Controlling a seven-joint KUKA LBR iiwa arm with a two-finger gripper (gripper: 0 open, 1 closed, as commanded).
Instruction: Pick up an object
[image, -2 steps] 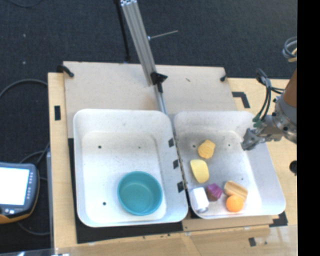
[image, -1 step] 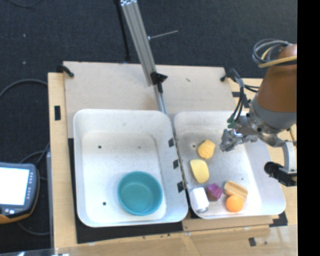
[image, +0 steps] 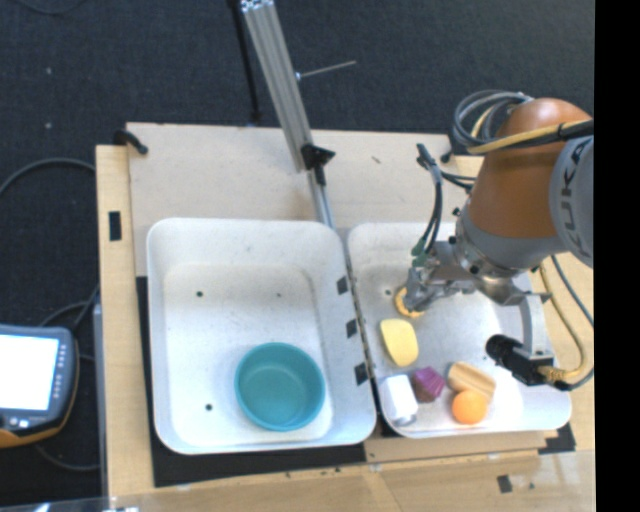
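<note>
Dark carpet surrounds a pale wooden bench (image: 220, 170) bearing two shallow white plastic bins. Nearest the two-finger gripper (image: 412, 296) in the right bin (image: 375, 245) lies a small yellowish ring-shaped piece (image: 405, 305), partly hidden under the tool; whether the gripper is open, closed or holding anything cannot be told from here. That piece looks light and rigid, probably best pinched across its rim. Just below it rests a pale yellow rounded block (image: 400, 342), seemingly soft and easy to squeeze. Further toward the front edge sit a white cylinder (image: 401, 398), a purple lump (image: 429, 382), a tan block (image: 471, 377) and an orange ball (image: 469, 407). A teal round bowl (image: 280, 386) occupies the left bin (image: 180, 250).
</note>
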